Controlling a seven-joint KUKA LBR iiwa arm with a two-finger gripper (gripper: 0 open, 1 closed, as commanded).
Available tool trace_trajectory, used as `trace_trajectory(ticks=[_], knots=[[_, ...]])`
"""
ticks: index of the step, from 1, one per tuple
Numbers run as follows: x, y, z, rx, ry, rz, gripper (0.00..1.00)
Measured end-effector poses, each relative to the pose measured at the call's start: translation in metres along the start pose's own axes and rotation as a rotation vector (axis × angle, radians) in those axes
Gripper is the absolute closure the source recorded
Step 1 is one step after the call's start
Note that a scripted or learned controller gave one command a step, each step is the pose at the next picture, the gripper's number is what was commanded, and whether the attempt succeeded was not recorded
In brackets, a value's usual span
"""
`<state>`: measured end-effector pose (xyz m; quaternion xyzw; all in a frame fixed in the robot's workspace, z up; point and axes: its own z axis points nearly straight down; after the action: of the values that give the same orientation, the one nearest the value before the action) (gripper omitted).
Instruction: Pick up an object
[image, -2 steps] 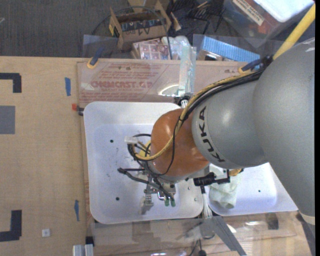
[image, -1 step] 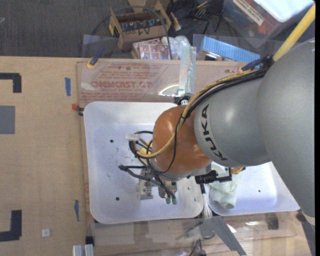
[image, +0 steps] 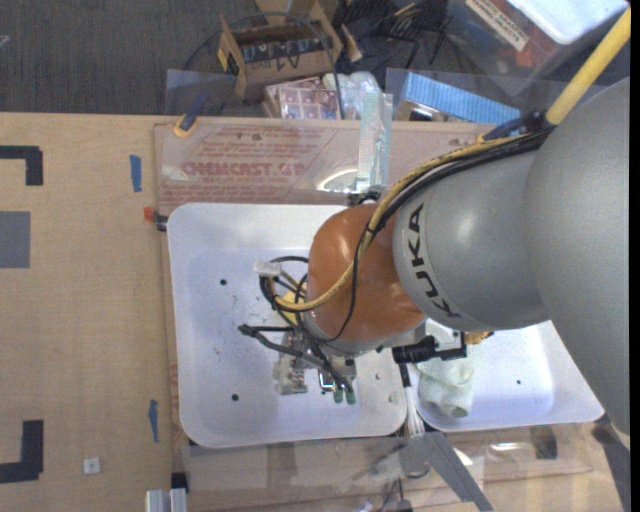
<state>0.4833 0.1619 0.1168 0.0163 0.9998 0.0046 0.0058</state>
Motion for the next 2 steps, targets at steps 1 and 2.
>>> trace_trajectory(ticks=[1,2], knots=[[0.001,0.008,0.024,0.005,0.002,-0.262,1.0],[-0.001,0.008,0.014,0.002,-0.004,-0.259,1.0]])
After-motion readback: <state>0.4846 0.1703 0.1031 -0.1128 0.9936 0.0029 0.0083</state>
